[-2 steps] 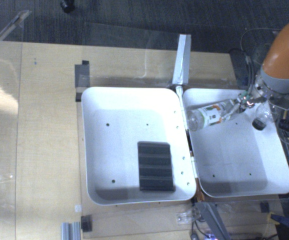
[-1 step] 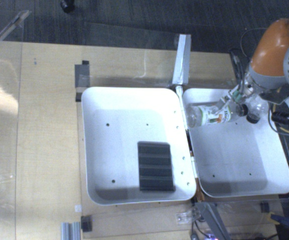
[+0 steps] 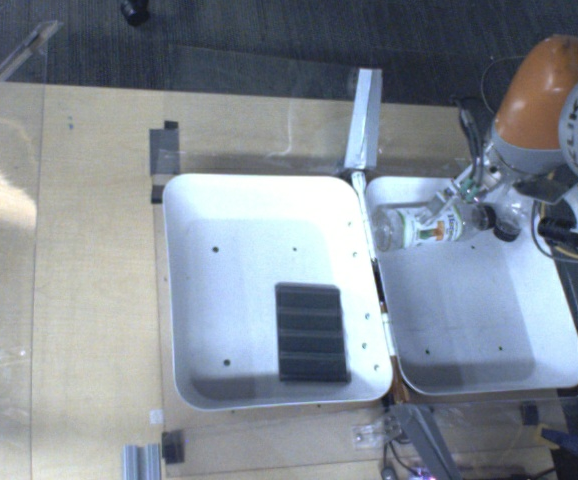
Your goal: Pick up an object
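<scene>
Item 1: clear plastic bottle w/ a green-and-white label (image 3: 416,228). We log it lying on its side in the right shallow white bin (image 3: 489,348), up by that bin's far edge and close to its far-left corner. Long axis runs roughly parallel to the far edge, w/ a slight tilt. The rounded, clear end sits toward the left wall; the labelled end sits toward the arm. We can't tell cap from base at this res, so which end is the neck stays open.

Item 2: two-finger gripper (image 3: 466,196), on the grey arm w/ the orange band (image 3: 539,93), reaching in from the right side. It sits at the bottle's right end, touching or just beside it. Fingers are too blurred and cluttered w/ cabling for us to read; whether they're spread, pressed together or pinching the bottle, we can't tell. We won't log the bottle as held.

Item 3: dark ribbed rectangular block (image 3: 312,333), lying flat in the left shallow white bin (image 3: 194,268), near that bin's near edge, right of centre. Well apart from the gripper.

Note on placement: our judgement is that the arm is positioned over the far edge because the bottle is the pick target. A bottle lying down can roll, and the bin walls nearby leave little room on the far and left sides, so approach from the right end looks the likeliest reason for this pose.
</scene>
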Motion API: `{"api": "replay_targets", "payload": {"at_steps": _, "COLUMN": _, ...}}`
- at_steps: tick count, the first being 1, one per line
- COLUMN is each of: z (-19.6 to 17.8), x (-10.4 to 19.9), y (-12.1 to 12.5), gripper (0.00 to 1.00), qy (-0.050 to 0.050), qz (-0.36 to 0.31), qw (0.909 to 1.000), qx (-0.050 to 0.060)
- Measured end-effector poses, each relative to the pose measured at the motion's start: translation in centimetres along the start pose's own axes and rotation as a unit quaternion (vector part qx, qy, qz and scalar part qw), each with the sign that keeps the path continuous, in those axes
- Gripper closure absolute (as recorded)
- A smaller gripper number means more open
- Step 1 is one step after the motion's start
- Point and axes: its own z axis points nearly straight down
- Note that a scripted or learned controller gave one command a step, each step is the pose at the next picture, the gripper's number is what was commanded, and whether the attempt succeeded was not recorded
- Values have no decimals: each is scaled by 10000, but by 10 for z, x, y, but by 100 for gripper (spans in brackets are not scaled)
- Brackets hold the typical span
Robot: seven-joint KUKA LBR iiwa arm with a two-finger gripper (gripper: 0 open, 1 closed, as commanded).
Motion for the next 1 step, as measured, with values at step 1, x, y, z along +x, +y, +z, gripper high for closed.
{"api": "replay_targets", "payload": {"at_steps": 1, "z": 0, "x": 0, "y": 0, "gripper": 0, "qy": 2, "qz": -169, "qw": 9999, "qx": -1}}
